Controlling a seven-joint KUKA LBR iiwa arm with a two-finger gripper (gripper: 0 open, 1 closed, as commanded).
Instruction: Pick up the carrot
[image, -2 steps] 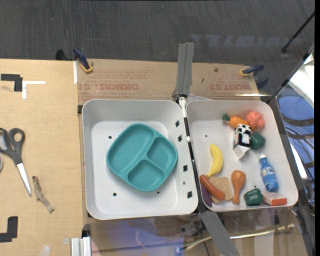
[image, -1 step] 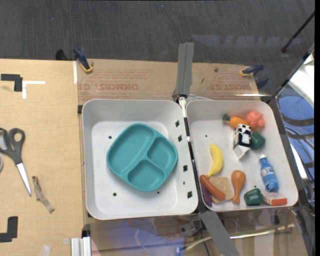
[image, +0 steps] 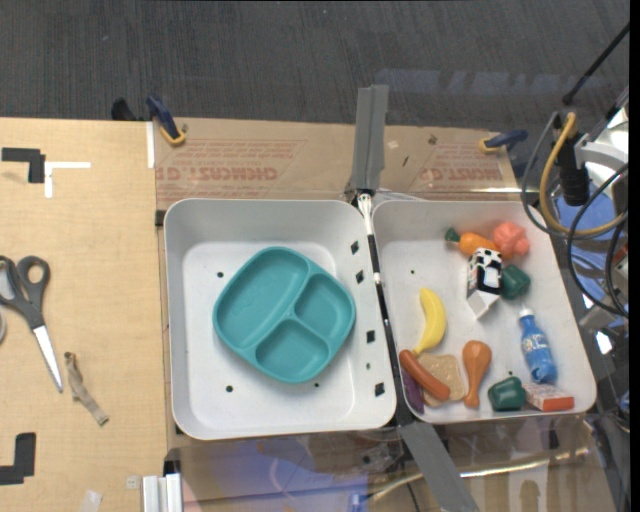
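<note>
At the far edge of the right bin lies the carrot, small and orange with a green tip, just beside a black-and-white carton and a pink lumpy toy. Nearer lie a curved yellow banana, a blue bottle and a drumstick. The left bin holds a smooth teal divided plate.
</note>
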